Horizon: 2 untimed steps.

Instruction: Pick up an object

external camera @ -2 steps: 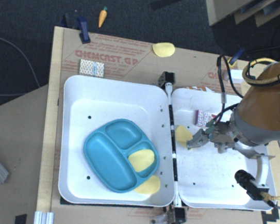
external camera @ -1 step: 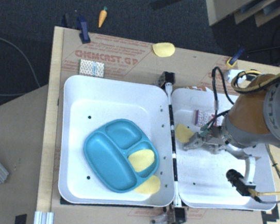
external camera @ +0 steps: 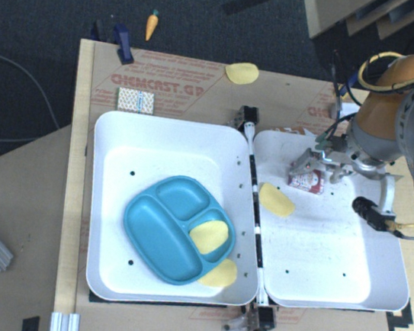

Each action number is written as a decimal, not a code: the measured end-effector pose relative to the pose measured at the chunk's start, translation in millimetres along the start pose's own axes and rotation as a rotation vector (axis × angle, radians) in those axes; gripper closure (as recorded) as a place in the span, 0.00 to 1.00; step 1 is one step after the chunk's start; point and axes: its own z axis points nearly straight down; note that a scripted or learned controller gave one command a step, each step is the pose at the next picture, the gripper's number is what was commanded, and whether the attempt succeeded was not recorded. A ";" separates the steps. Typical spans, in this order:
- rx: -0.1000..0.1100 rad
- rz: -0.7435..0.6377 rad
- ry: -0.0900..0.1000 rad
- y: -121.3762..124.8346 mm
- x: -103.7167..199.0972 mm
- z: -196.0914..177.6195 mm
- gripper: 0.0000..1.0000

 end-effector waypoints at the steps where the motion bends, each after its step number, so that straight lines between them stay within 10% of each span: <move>1: 0.000 -0.002 0.001 12.6 25.7 12.6 0.00; 2: -0.003 -0.001 -0.002 13.3 24.8 1.5 1.00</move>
